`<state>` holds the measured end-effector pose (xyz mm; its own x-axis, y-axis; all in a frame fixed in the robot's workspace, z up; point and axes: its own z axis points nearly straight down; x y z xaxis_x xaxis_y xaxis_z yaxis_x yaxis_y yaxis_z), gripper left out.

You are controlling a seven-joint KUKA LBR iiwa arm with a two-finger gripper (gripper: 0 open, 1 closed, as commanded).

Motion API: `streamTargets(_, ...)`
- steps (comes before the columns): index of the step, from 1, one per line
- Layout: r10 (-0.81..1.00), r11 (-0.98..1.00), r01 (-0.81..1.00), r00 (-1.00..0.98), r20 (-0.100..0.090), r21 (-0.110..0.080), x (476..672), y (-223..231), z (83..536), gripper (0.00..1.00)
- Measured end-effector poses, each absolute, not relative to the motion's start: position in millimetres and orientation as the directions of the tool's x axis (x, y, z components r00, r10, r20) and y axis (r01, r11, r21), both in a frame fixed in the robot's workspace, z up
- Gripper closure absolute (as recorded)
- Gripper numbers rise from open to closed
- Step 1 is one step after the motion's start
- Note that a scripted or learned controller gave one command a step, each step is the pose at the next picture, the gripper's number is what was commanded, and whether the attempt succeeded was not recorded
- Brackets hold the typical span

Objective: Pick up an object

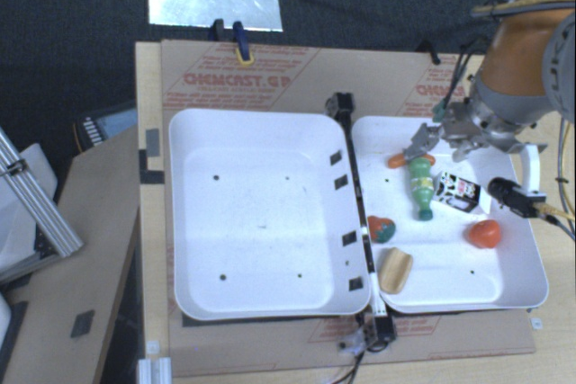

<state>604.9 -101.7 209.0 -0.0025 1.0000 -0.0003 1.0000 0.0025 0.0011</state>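
Several small objects lie in the right bin (522,283). A green bottle (421,186) lies near its middle, with a small orange piece (398,161) just to its upper left. A black-and-white box (457,192) sits right of the bottle. An orange-red round fruit (484,233) rests further right and nearer. A teal and red object (382,229) and a tan bread-like piece (394,270) lie along the bin's left wall. My gripper (438,159) hangs open over the bin's far part, just above the bottle's top and the box, holding nothing.
The left bin (261,211) stands beside the right one, with a black divider strip (355,211) between them. A brown cardboard sheet (270,76) lies under both bins. A black cable plug (508,193) hangs from the arm over the right bin's right side.
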Motion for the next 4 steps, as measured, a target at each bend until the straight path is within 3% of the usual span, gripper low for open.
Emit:
streamTargets(1, 1.0, 0.004, 1.0, -0.004, -0.002, 0.028, 609.3, -90, 112, 0.0)
streamTargets(2, 1.0, 0.004, 1.0, -0.004, -0.003, 0.021, 607.5, -91, 117, 1.0)
streamTargets(3, 1.0, 0.004, 1.0, -0.004, -0.003, 0.022, 608.0, -91, 128, 1.0)
streamTargets(4, 1.0, 0.011, 1.0, -0.012, 0.003, 0.009, 604.1, -16, 209, 1.0)
